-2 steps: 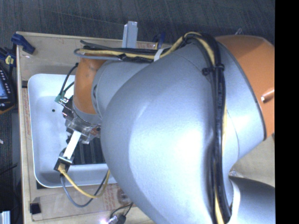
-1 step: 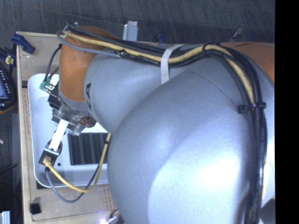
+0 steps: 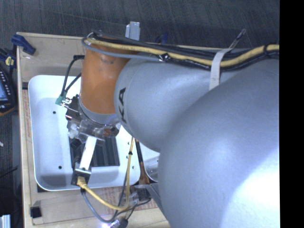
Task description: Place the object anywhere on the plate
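A bulky grey robot arm [image 3: 204, 137] with a smooth, rounded shell. An orange band [image 3: 97, 82] rings its wrist. Yellow and black cables [image 3: 190, 56] run along the top, strapped by a white tie [image 3: 216, 68].

A shallow white bin [image 3: 45, 127] lies at the left on the pale wooden surface [image 3: 47, 49], its rounded rim bright against the wood. Two small dark holes mark its floor, one near the upper left, one lower down. At the surface's far left corner sits a blue clamp [image 3: 23, 43], and another blue piece shows just below it at the picture's edge. A small grey block [image 3: 133, 30] stands at the far edge of the surface. Dark ribbed carpet [image 3: 142, 6] spreads beyond. A black device with an orange rim [image 3: 5, 91] rests left of the surface
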You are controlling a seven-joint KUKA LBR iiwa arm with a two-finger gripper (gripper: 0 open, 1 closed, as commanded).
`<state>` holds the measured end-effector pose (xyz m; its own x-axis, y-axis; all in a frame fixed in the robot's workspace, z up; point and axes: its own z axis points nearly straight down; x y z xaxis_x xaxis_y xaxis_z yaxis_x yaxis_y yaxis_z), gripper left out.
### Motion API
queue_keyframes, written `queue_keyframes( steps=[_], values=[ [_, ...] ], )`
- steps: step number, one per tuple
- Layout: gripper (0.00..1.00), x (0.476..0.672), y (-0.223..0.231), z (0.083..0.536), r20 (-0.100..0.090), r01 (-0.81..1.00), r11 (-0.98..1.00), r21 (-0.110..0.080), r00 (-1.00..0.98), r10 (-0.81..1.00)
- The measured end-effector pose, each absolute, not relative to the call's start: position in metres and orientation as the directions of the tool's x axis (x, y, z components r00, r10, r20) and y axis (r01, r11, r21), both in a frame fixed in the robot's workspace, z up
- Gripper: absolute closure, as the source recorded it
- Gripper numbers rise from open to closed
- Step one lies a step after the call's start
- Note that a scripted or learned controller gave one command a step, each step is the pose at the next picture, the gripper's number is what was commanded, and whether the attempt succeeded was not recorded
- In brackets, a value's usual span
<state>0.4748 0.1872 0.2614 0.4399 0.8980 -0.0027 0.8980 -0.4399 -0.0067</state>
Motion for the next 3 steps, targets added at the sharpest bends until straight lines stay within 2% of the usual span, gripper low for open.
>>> queue_keyframes(
  steps=[1,2,3],
  values=[
    [0.0,0.4747,0.1873,0.2613,-0.003,0.898,-0.44,-0.007,0.44,0.898],
    [1.0,0.474,0.1891,0.27,-0.005,0.902,-0.432,-0.012,0.432,0.902],
    [0.0,0.4739,0.1892,0.2699,-0.005,0.902,-0.432,-0.013,0.432,0.902]
  ],
)
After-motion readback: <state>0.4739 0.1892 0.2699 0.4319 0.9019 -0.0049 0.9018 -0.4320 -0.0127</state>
